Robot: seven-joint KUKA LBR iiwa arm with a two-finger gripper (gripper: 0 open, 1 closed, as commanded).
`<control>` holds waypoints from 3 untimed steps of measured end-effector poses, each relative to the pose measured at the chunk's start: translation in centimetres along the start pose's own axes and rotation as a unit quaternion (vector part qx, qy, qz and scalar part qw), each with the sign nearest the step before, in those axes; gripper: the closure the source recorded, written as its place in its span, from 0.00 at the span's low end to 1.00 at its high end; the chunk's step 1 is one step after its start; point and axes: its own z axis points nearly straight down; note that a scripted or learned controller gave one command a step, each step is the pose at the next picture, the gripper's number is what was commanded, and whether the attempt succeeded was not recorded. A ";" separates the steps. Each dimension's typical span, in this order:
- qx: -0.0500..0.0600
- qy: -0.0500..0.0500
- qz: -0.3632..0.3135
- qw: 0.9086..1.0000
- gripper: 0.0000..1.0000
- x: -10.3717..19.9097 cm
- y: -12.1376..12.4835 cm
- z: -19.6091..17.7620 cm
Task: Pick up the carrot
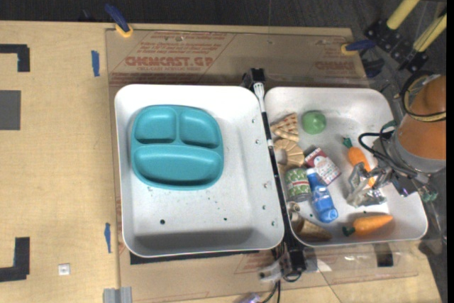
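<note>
Camera view, looking down at a slant, gives you two white bins side by side: the left bin (142, 223) carries a teal divided plate (177, 145), well out of the way, and the right bin (369, 99) holds all the clutter. The arm (425, 124) reaches in from the right, its orange band sitting over the bin's right wall, and the gripper (367, 184) hangs low inside the right bin, its metal fingers pointing down toward the floor. You have two carrot-like things here. One carrot (372, 224) lies on its side at the front of the bin, green stub to the left, just in front of the gripper but apart from it. A second orange piece (357, 155) with a green tip sits just behind the gripper, so close that it may be touching the fingers; the glare and cables there keep that from being certain. Whether the fingers are spread or pressed together, you cannot tell from here. To the gripper's left lie a blue bottle (323, 201), a small red and white box (323, 165) and a green ball (313, 122), near enough that a sideways drift could nudge them.
</note>
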 end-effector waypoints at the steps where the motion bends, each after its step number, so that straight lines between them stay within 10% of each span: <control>1: 0.002 -0.004 -0.001 1.000 1.00 -0.4 0.0 -1.1; 2: 0.002 0.000 -0.129 0.992 1.00 -0.3 1.8 -0.1; 3: 0.002 -0.001 -0.321 0.947 1.00 -3.2 5.6 -0.1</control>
